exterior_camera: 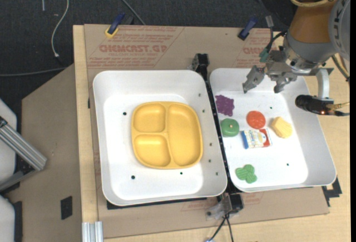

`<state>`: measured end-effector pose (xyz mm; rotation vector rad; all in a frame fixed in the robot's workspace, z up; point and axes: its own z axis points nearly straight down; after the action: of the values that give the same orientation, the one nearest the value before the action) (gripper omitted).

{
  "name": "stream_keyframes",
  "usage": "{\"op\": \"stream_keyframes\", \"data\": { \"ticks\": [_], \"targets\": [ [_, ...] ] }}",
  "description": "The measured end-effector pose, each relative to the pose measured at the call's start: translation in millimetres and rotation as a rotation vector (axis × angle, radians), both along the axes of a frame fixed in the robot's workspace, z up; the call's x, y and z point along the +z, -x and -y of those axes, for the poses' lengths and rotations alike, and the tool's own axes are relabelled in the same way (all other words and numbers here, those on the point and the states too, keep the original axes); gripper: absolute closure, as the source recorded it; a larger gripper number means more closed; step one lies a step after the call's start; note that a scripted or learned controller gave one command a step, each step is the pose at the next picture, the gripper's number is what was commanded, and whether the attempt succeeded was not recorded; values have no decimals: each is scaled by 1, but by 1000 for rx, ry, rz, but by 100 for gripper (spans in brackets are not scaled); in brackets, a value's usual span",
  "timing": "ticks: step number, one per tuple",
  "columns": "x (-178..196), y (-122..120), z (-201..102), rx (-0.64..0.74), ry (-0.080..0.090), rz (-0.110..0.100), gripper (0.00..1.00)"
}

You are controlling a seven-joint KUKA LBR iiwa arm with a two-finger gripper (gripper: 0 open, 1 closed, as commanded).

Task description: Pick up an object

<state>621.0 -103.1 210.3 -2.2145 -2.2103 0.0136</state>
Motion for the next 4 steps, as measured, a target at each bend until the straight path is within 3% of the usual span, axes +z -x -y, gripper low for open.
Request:
{"op": "stream_keyframes", "data": {
  "ticks": [1,3,4],
  "targets": [
    [8,-3,0,3,1,14,0],
    [-104,4,-10,2,1,11,0],
    [-123,2,-10,2,2,14,0]
  ]
}}
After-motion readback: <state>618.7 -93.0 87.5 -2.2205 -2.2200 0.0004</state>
